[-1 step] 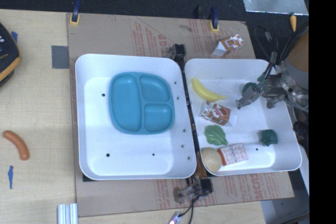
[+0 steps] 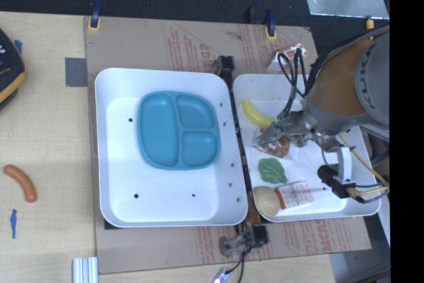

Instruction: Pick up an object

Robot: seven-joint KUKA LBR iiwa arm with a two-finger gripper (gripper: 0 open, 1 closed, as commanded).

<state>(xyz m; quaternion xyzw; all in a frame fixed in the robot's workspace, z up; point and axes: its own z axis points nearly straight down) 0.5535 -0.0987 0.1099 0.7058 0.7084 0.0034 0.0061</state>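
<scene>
The gripper (image 2: 281,136) is low in the right bin (image 2: 361,209) near the banana (image 2: 255,114) (grip state: can't tell); approach step, next needs closing on sth.

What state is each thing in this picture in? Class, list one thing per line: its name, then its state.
Blue divided plate: lying flat in the left bin, compartments bare.
Banana: lying in the right bin.
Green leaf: lying flat in the right bin.
Red and white packet: lying flat beside a round bun.
Sausage: lying on the bench, outside both bins.
Tool: low over the right bin.
</scene>
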